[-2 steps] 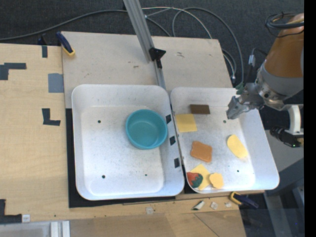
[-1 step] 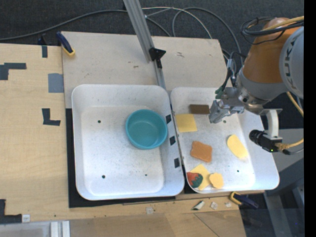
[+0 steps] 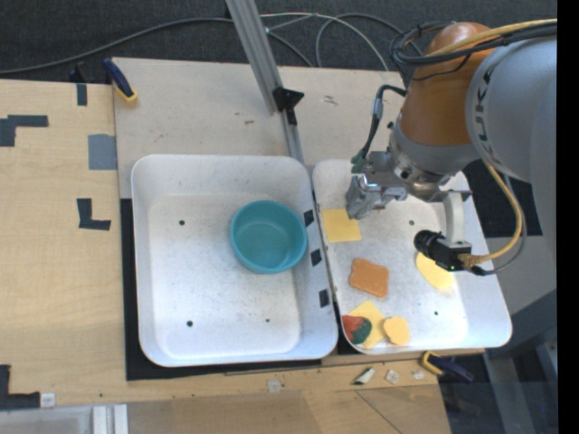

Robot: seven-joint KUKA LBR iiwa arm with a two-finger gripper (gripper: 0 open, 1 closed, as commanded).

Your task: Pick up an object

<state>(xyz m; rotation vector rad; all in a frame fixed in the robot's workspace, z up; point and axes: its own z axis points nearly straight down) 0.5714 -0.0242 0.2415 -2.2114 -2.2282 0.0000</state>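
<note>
Arm enters from the right of the frame; wrist w/ orange band sits centre-right, over the right bin (image 3: pixel 484 328). Gripper (image 3: pixel 359 204) hangs low at the upper left of that bin, directly above the top edge of a pale yellow square slice (image 3: pixel 341 227) that lies flat near the bin's left wall. This position suggests the slice is the pick target: the tool is lined up over it, not over the other items.

Finger state: cannot tell. The tool body hides the tips from this angle, and nothing is visibly lodged in the gripper. Slice appears to rest on the bin floor, i.e. not lifted.

Other candidates in the right bin, all flat on the floor and apart from the gripper:
- orange-brown slab (image 3: pixel 369 278), centre of bin, just below the slice.
- yellow wedge (image 3: pixel 437 272), right of the slab, partly behind a black fitting on the arm.
- red/green/yellow piece (image 3: pixel 363 325) and small yellow round (image 3: pixel 395 331), lower edge of bin, side by side.

Left bin (image 3: pixel 163 242) holds a teal bowl (image 3: pixel 267 235), upright, near centre; well away from the tool, so prob. not in play.

Judgement: thin flat slice near a wall gives little edge to grip; slip-off is the main risk.
</note>
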